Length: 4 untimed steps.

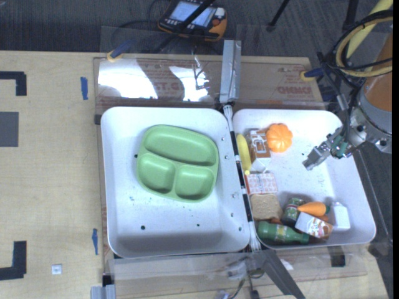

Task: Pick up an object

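The right bin (pixel 324 185) holds several toy groceries. An orange pumpkin (pixel 278 137) lies at the back beside a brown box (pixel 257 144) and a yellow banana (pixel 242 152). Further forward are a checkered packet (pixel 262 182), a brown slice (pixel 267 207), a green bottle (pixel 280 232), a dark can (pixel 292 208), a carrot (pixel 313 208) and a white block (pixel 341 217). My gripper (pixel 313 158) hangs over the bare right part of this bin, to the right of the pumpkin and apart from every item. Nothing shows in its grasp.
The left bin (pixel 118 217) holds a green divided plate (pixel 177 162). A metal divider (pixel 229 80) stands behind the seam between the bins. A handheld pendant (pixel 190 16) lies beyond the bench. Yellow cables (pixel 368 23) hang at the upper right.
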Each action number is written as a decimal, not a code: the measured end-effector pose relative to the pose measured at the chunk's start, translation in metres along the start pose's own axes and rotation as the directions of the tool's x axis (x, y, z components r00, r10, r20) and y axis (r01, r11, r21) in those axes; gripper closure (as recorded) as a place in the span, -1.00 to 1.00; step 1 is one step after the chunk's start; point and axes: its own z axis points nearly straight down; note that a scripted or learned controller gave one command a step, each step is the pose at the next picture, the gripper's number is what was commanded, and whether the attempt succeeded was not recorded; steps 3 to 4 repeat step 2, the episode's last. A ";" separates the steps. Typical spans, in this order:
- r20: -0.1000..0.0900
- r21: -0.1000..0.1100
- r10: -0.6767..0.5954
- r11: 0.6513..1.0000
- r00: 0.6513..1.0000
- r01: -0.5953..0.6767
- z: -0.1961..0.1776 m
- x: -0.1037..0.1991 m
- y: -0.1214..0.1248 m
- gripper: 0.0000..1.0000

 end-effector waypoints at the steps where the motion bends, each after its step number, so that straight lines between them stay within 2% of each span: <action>1: 0.001 0.002 0.000 1.000 1.000 0.000 -0.008 -0.001 0.002 1.00; 2: -0.004 -0.001 0.061 0.998 0.998 -0.061 0.015 -0.018 -0.009 1.00; 4: -0.004 -0.001 0.061 0.998 0.998 -0.061 0.015 -0.018 -0.009 1.00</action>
